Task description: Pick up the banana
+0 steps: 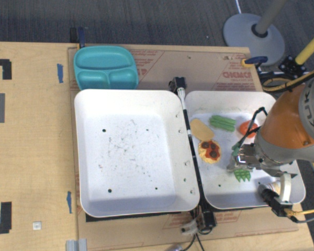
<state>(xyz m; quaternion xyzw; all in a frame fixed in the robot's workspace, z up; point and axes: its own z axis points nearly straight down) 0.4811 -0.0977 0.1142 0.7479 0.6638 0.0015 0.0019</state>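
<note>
At the front of the bench, a black clamp sits at the seam where the two white bins meet. The left bin has nothing but scuff marks and a few dark dots on its floor. The right bin is where all the stuff is.

Closest in there is a small green spiky toy. The gripper is right above it, on the arm coming in from the right. Honestly can't tell if the gripper is clamped or released, its metal end is too small and cluttered from this angle. Whether it's touching the green toy, no idea either.

Just left of the gripper is a yellow toy with red spots, kind of like a pizza slice. A bit further back, touching it, lies the banana, a pale tan piece near the bin's left wall, well apart from the gripper. Beyond that there's a green pod-shaped thing and something red partly hidden by the arm.

Way at the back, a teal divided tray sits behind the left bin.
</note>
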